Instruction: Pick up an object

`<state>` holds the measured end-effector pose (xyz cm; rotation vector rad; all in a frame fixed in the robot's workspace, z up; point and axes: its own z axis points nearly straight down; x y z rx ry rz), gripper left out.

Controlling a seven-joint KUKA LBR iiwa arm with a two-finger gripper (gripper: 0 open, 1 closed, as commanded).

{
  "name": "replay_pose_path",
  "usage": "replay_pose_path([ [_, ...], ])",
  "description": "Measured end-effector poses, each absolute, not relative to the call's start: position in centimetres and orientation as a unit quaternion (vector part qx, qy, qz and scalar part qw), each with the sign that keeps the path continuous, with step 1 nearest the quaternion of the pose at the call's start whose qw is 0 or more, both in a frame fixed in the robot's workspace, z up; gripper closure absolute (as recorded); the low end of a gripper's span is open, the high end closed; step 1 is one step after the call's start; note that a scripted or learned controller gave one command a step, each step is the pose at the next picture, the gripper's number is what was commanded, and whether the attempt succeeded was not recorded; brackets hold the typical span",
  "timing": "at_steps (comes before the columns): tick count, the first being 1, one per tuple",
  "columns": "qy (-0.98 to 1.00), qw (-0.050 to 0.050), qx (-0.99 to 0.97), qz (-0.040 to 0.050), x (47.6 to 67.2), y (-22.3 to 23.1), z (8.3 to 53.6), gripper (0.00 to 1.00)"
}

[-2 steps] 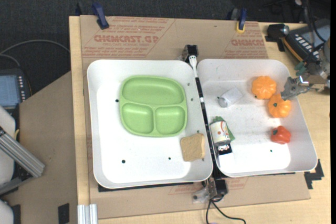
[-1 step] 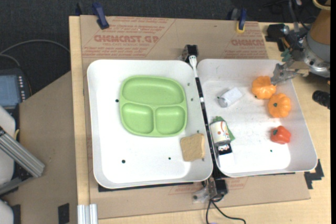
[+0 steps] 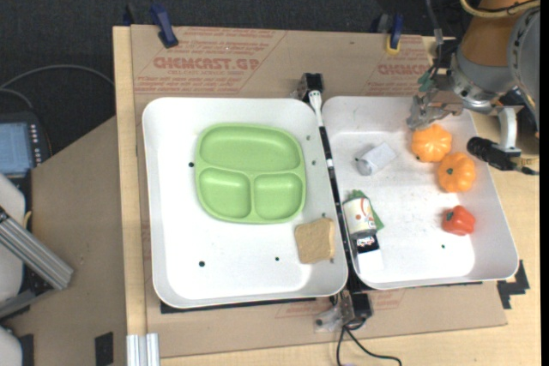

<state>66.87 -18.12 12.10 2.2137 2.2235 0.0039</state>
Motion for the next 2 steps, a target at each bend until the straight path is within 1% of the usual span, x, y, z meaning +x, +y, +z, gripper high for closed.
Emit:
replay_pose_path([
  [1,0.706,0.002,0.708,-0.0003,66.6,-22.6,8.3,1.00],
  [2,0.710,-0.002,0.704,0.0006,66.7,-10.8,8.5,1.00],
])
